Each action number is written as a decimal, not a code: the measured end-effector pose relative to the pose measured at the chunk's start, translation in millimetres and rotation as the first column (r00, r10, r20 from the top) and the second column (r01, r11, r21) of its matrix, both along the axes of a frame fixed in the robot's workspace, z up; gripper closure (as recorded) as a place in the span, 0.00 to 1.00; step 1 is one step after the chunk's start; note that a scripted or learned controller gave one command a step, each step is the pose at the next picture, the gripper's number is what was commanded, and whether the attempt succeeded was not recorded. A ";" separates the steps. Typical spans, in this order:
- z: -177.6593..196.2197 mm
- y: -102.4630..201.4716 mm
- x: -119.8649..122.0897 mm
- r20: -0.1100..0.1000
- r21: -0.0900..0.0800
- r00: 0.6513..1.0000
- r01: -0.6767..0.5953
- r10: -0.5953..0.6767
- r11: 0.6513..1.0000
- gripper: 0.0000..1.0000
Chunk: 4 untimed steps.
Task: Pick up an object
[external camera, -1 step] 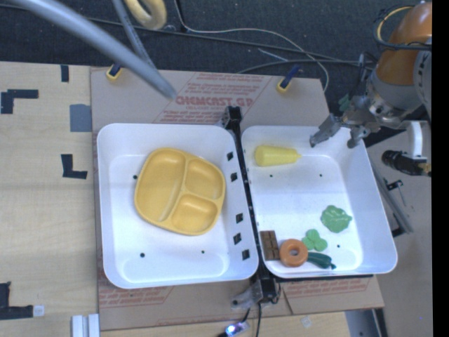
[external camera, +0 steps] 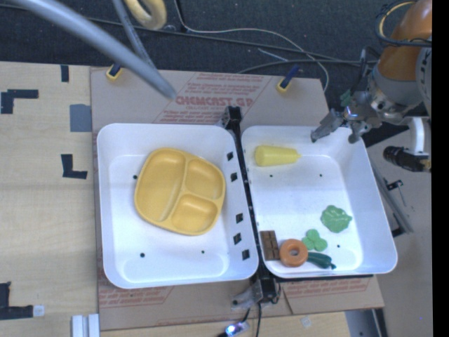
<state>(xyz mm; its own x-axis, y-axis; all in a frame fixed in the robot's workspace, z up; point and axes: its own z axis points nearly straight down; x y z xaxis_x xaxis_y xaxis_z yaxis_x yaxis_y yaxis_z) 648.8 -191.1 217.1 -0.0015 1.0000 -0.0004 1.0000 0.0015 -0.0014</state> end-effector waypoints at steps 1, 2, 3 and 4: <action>-59.0 -4.1 -9.3 -0.006 0.000 1.000 0.001 -0.001 1.000 0.00; -109.9 6.2 -8.5 -0.005 0.001 1.000 0.000 0.000 1.000 0.00; -133.2 6.7 -8.4 0.001 -0.002 1.000 -0.001 0.001 1.000 0.00; -120.5 6.6 -7.1 0.004 -0.004 1.000 -0.003 0.003 1.000 1.00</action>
